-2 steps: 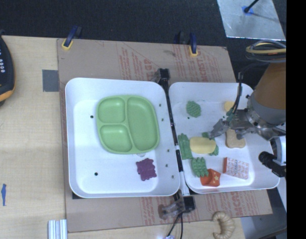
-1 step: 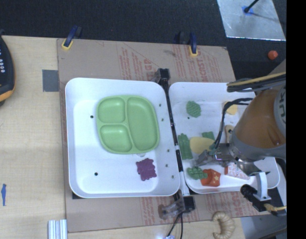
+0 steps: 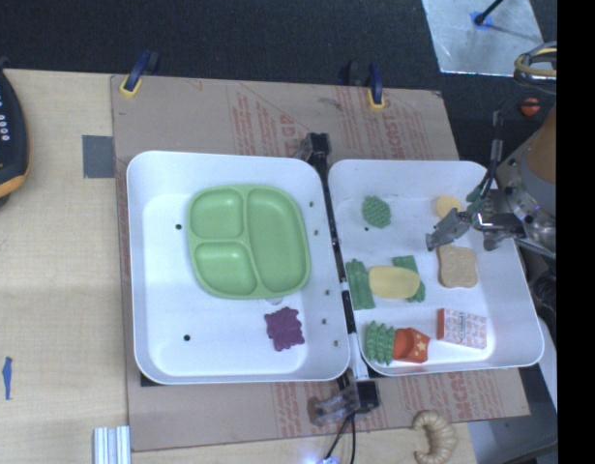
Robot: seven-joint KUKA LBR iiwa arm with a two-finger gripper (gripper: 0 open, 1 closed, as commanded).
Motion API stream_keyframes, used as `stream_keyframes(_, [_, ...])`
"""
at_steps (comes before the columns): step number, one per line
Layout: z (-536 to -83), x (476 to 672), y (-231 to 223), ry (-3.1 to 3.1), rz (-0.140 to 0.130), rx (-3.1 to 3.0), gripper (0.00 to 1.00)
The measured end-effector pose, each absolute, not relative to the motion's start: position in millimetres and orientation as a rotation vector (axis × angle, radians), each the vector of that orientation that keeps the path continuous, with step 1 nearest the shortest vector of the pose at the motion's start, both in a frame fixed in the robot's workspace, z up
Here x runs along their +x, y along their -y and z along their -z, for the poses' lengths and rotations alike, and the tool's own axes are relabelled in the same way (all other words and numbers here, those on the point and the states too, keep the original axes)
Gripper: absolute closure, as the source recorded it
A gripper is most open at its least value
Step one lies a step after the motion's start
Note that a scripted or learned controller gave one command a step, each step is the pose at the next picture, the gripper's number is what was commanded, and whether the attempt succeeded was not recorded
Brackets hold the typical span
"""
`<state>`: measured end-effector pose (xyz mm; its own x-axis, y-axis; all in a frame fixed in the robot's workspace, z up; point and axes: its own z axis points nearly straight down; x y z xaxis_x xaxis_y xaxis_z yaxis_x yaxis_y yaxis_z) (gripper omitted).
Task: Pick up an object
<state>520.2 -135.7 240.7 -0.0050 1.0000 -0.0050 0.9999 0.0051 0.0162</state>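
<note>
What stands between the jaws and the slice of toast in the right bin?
Nothing visible. The gripper hangs above bare bin floor just up-left of the toast slice. The small yellow piece lies on its far side, away from the toast.

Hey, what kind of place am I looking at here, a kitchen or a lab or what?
Most likely a robotics lab bench, not a kitchen. The food is toys, such as a yellow piece, in two shallow white bins on cardboard clamped down with spring clamps, and a robot gripper reaches in.
</note>
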Motion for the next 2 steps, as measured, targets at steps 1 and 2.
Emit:
stream_keyframes(1, [-135.6, 567.8, 123.9, -2.236, 0.008, 2.217, 0.00])
stream_keyframes(2, [-89.6, 547.8, 123.1, -2.230, 0.006, 2.221, 0.00])
